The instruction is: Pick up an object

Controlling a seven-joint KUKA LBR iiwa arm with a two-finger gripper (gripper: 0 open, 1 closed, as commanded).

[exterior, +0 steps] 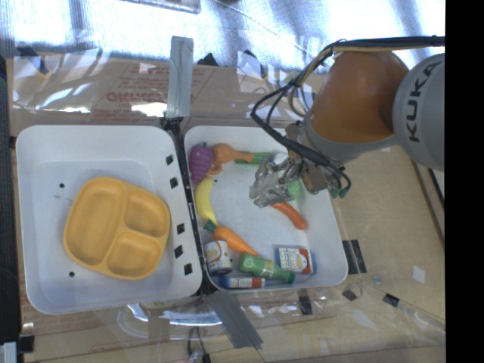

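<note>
The gripper (pixel 266 187) hangs low in the right bin (pixel 327 225), just above a glossy, tapered orange carrot (pixel 291 215) (plastic-looking). Whether its metal fingers are spread cannot be told. A smooth yellow divided tray (pixel 116 227) lies in the left bin (pixel 38 203).

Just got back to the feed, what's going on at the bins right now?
The grey KUKA arm has its end effector low in the right white bin, beside a small orange carrot-shaped toy. Nothing is visibly lifted. A yellow toy banana, a purple grape cluster and a green bottle lie there. A yellow divided tray sits in the left white bin.
</note>
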